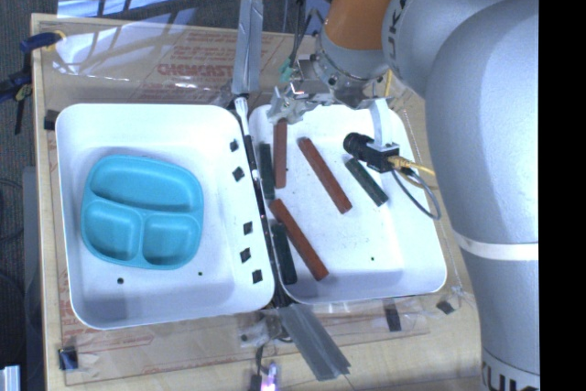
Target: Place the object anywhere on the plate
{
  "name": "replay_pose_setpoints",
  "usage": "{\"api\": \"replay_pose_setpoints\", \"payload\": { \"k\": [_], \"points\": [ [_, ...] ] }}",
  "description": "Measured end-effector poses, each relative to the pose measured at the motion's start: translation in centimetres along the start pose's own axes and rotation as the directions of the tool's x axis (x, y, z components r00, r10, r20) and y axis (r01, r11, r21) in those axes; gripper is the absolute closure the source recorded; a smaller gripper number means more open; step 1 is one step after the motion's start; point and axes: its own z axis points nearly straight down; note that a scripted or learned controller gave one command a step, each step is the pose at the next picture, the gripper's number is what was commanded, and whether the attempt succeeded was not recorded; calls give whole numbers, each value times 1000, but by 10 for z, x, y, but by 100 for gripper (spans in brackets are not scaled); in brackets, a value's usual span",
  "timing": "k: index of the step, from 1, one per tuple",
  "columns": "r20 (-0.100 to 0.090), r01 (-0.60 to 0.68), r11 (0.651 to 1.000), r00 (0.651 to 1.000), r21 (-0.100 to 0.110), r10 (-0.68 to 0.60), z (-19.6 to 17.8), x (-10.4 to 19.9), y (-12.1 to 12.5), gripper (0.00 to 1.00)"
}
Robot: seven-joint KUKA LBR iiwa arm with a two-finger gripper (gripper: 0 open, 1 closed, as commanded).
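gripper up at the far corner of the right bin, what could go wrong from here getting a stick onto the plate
1. The gripper hangs by the end of a brown stick lying close beside a dark stick along the wall of the right bin; it may catch both or hit the wall.
2. Taken near its end, the long stick could tilt and miss the blue divided plate.
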Motion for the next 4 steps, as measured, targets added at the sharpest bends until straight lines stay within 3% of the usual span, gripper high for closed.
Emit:
{"api": "replay_pose_setpoints", "payload": {
  "k": [1,2,3,4],
  "points": [
    [0,89,996,996,-1,-89,-22,78,0,100],
    [1,-204,979,979,5,204,-15,134,-31,100],
    [2,-381,925,925,5,381,56,203,-89,100],
    [-3,-295,955,955,-13,295,125,265,-141,100]
  ]
}}
